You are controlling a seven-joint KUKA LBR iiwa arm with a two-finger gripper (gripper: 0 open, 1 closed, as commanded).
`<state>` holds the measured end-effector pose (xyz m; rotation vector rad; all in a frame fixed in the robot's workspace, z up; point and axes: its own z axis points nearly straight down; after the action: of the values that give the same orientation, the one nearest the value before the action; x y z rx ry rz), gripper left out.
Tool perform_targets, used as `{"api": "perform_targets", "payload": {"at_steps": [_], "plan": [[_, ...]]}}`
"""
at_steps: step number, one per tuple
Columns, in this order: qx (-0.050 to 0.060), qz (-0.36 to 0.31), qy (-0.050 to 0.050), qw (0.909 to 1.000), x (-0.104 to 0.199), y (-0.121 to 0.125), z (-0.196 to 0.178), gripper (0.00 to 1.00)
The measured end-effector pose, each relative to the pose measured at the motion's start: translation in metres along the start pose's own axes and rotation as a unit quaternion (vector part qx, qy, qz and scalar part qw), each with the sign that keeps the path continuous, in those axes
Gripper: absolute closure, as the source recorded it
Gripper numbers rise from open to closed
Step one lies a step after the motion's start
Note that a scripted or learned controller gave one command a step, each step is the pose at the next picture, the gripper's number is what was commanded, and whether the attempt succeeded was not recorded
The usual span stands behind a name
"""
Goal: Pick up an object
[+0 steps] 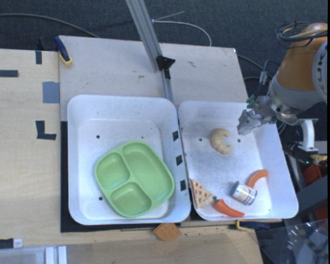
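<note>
**Gripper over right bin, croissant loose on floor**

Camera view: two white bins side by side on bench. Left bin (82, 111) holding a green divided plate (134, 178), lying flat toward the near side. Right bin (275, 164) holding a croissant (221, 140) near its middle, a small can (244, 193) on its side toward the near right, an orange curved piece (257, 176) just beside and above the can, a waffle wedge (200, 192) at the near left corner, and a carrot (227, 207) along the near wall. Arm reaching in from the right, gripper (247, 123) poised over the far right part of the right bin, near the croissant but apart from it. Nothing seen between the fingers; cannot tell how far open. Outside the bins, a round cookie (166, 232) on the bench at the near edge.
</note>
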<state>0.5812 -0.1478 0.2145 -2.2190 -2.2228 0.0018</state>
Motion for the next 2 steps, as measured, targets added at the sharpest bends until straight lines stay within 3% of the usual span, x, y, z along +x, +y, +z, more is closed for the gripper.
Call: {"api": "perform_targets", "payload": {"at_steps": [1, 2], "plan": [[-0.003, 0.0, -0.001, 1.0, 0.0, 0.001, -0.053, 1.0], [0.001, -0.002, 0.001, 1.0, 0.055, 0.01, -0.035, 1.0]]}}
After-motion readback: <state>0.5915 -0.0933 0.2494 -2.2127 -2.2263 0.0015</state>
